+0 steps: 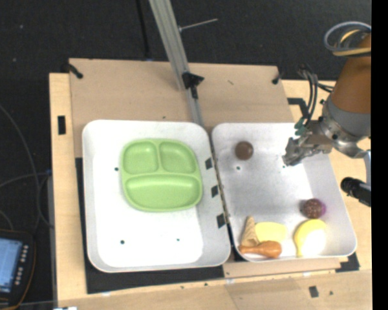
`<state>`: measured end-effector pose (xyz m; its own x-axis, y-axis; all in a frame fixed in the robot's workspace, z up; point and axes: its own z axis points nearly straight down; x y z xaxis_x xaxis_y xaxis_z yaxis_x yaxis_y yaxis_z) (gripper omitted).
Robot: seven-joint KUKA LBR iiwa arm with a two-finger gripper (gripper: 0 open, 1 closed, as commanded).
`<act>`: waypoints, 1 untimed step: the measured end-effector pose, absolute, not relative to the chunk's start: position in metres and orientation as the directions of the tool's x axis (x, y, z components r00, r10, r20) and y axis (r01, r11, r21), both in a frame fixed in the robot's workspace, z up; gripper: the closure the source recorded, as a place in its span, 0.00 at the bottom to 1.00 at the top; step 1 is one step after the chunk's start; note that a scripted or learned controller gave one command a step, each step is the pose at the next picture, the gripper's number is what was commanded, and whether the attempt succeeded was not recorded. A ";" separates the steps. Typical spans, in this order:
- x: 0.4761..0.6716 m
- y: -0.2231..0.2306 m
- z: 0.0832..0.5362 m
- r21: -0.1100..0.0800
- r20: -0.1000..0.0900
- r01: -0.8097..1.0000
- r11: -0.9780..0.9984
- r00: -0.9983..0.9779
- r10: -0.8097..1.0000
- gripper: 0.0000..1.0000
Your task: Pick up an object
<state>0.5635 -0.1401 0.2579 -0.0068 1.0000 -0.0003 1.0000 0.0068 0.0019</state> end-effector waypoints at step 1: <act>0.571 -0.095 0.255 0.002 0.001 1.000 0.006 -0.006 1.000 1.00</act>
